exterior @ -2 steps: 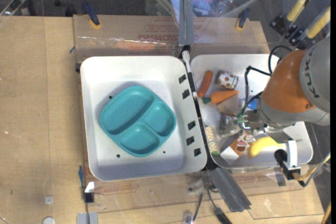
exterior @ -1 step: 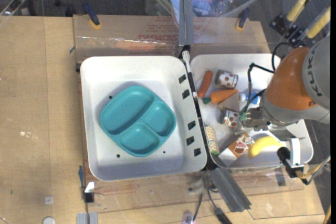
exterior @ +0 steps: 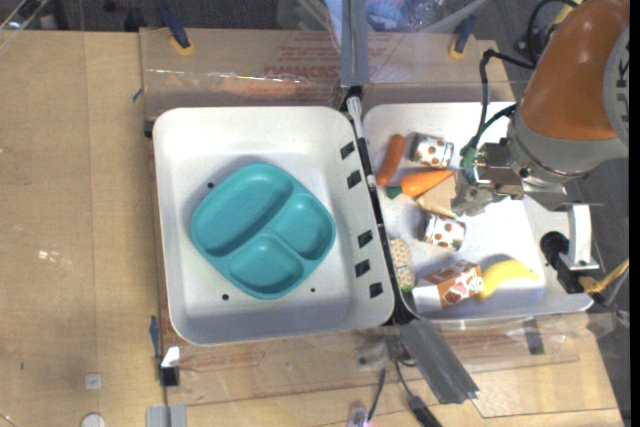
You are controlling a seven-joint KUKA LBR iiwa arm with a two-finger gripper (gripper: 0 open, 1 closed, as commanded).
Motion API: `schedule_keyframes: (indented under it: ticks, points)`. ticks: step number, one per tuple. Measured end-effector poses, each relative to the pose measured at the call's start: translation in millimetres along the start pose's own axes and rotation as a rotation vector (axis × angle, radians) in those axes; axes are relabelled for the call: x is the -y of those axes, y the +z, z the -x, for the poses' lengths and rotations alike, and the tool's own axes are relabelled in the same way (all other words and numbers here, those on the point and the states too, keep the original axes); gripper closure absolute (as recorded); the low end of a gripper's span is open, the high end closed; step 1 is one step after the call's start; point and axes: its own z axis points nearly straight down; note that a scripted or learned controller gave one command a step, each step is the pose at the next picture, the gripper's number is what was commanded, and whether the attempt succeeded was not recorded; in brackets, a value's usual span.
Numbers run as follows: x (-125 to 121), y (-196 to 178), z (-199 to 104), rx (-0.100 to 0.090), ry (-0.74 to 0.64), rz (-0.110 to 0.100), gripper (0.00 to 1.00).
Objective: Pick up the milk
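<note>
Right-hand shallow white bin (exterior: 520,120): its contents are crowding toward the central seam (exterior: 362,205) where the two bins are meeting (black clips are running along it). Bare floor is showing on the side away from that seam.

The small white milk carton with a red-brown label (exterior: 452,287) is lying on its side by the bin's near wall, one end close to the seam. A yellow banana-shaped piece (exterior: 508,275) is resting just beside its other end. A speckled tan piece (exterior: 400,260) is sitting against the seam, just beyond the carton.

The two-finger gripper (exterior: 470,200) is hanging over the middle of the bin, farther back than the carton and apart from it. A small patterned can (exterior: 444,232) is lying between them. An orange carrot (exterior: 425,182) is lying on the gripper's seam side. Whether the gripper is apart or together cannot be told.

The grey arm with its orange band (exterior: 570,75) is reaching in from the side opposite the seam, wrist pointing down.

Across the seam, a teal divided plate (exterior: 262,230) is lying in the left bin (exterior: 200,130).
</note>
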Motion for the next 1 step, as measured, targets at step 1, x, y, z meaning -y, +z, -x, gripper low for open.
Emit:
schedule_keyframes:
  ticks: [1]
  points:
    - [0.1,0.0,0.0,0.000,0.000,0.000,0.00]
